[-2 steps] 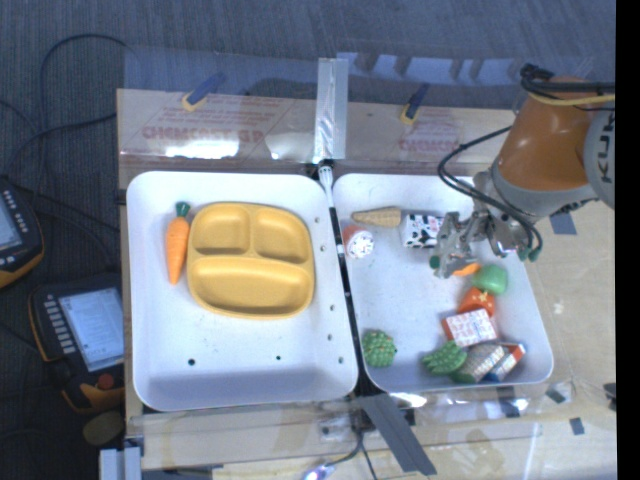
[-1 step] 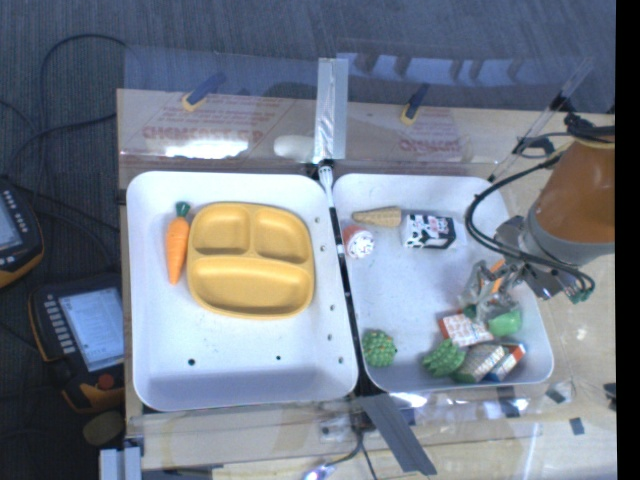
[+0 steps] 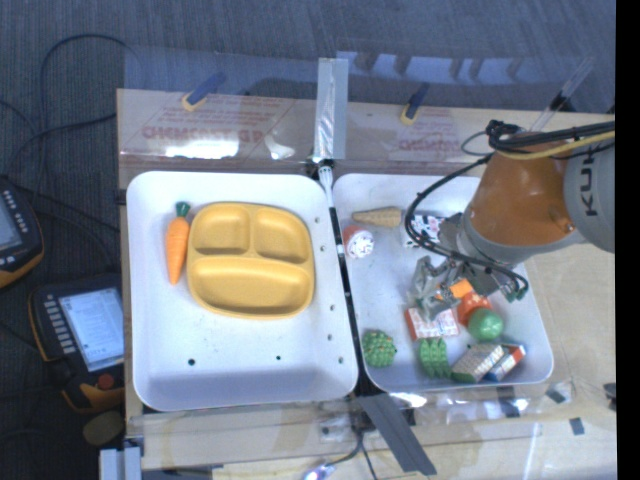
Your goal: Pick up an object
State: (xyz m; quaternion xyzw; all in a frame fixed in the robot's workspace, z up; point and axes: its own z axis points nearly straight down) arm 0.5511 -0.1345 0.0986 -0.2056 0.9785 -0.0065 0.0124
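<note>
My gripper (image 3: 432, 290) hangs low in the right bin (image 3: 390, 268), just above a red and white packet (image 3: 430, 322). An orange piece (image 3: 466, 293) and a green ball (image 3: 487, 326) lie right beside its fingers. A green block (image 3: 433, 356), a green knobbly ball (image 3: 378, 347) and a striped box (image 3: 485, 363) lie along the bin's front. A cone (image 3: 376, 216) and a small white ball (image 3: 359, 244) rest at the bin's back left. I see nothing gripped between the fingers.
The left bin (image 3: 160, 348) holds a yellow divided plate (image 3: 250, 258) and a toy carrot (image 3: 177, 245) beside it. The arm's orange band (image 3: 520, 203) looms over the right bin's far right side. Cables loop above the arm.
</note>
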